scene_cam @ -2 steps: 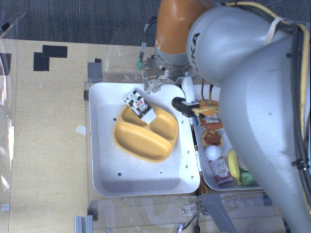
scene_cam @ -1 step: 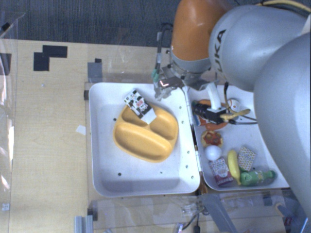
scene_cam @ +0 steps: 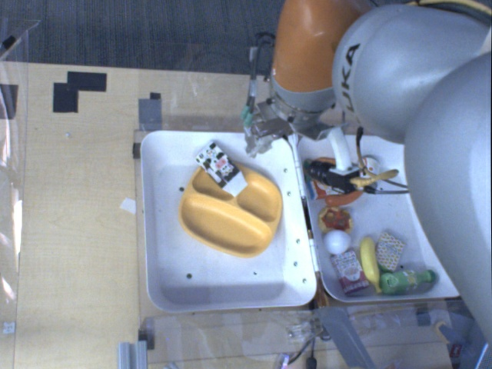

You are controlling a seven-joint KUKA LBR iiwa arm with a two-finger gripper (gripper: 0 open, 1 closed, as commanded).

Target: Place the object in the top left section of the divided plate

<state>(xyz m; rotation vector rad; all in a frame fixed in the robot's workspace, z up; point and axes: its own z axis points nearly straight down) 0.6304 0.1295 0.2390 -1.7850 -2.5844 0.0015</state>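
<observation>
The left bin (scene_cam: 165,283) is sitting on the pale wooden worktop (scene_cam: 69,206) with its right rim touching the right bin (scene_cam: 430,244). The yellow divided plate (scene_cam: 231,217) is lying toward the upper middle of the left bin, leaving bare white floor along the bin's left side and a wide strip along its near edge. The small black-and-white carton (scene_cam: 220,166) is resting tilted on the plate's top left section, its upper corner overhanging the plate's far rim. The pincer (scene_cam: 265,133) is hanging over the far right corner of the left bin, just beside the carton and apart from it, holding nothing visible; I cannot tell how far it is open. The right bin is holding a crowd of things near the shared rim: a white ball (scene_cam: 336,242), a banana (scene_cam: 370,261), a green bottle (scene_cam: 406,280) and a red packet (scene_cam: 350,271).
</observation>
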